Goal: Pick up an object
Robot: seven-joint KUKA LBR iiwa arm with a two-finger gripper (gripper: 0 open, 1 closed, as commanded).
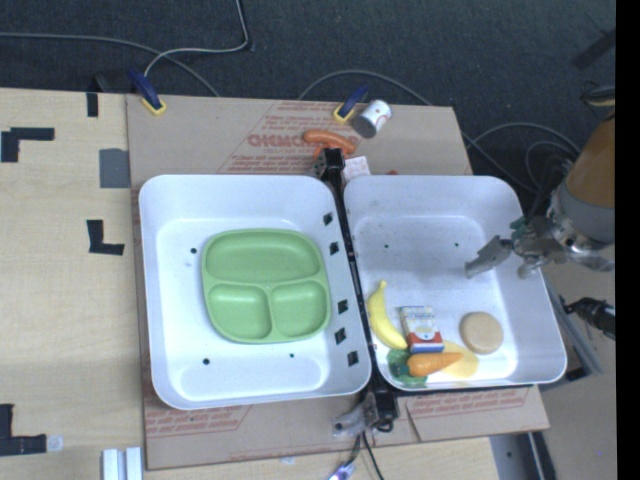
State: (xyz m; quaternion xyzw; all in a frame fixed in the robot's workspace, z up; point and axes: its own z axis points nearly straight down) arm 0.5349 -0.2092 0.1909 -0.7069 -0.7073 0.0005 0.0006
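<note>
We observe the gripper (497,256) over the right bin (430,203), far of the banana (384,315); jaw state cannot be determined.

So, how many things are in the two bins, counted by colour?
Green: 2, divided plate and small green item
Yellow: 1, banana
Orange: 1, carrot
Tan: 1, round piece
White and red: 1, small carton
Total: 6

Green item (401,367) half hidden under carrot (437,363); small box (421,328) label unreadable.
</note>
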